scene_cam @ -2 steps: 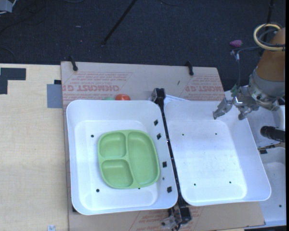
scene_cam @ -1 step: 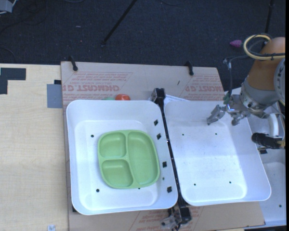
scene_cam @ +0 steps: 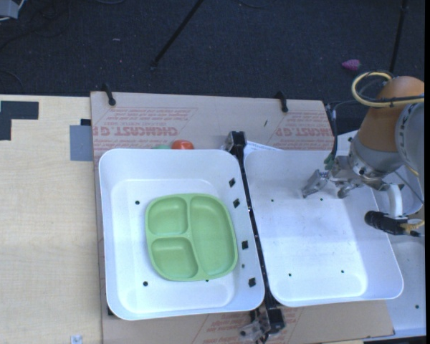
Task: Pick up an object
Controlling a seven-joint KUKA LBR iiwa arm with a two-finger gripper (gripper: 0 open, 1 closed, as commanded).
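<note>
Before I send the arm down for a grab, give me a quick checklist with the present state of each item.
1. Something to pick in view: ok. A green divided plate lies flat in the left bin.
2. Gripper over that plate: not ok. It sits above the right bin, near its far edge.
3. Gripper already holding something: cannot tell from this angle.
4. Bin divider on the path to the plate: not ok; the arm must cross it.
5. Orange thing behind the left bin: outside the bin, not a target.

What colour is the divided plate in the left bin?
Light green; the divided plate shows clearly in the camera view, lying flat in the left bin.
</note>
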